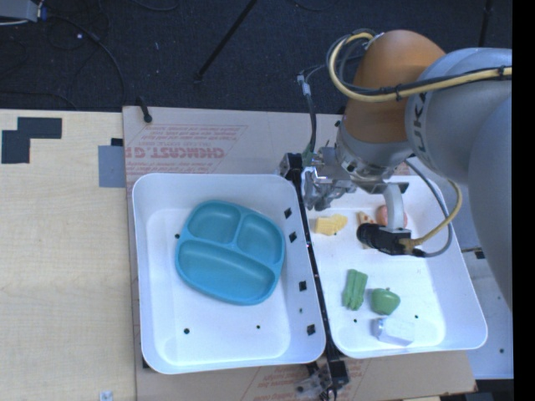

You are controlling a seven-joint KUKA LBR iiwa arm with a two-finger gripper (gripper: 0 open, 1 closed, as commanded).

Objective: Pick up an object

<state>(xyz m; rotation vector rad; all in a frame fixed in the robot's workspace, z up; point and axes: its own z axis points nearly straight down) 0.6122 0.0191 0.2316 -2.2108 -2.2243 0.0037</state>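
My gripper (319,192) hangs over the back left corner of the right bin (456,307), close to the wall between the two bins. Just below it in the view lies a yellow piece (331,224). A small orange and pink item (380,215) sits to its right, partly hidden by a black cable fitting (384,239). Nearer the front lie a long green vegetable (355,289), a round green pepper (385,301) and a white and grey block (394,331). Nothing shows in the gripper's grasp.
The left bin (159,324) holds a blue divided plate (229,251). The grey arm with its orange band (393,73) covers the right bin's back right part. Brown cardboard (192,144) lies under both bins.
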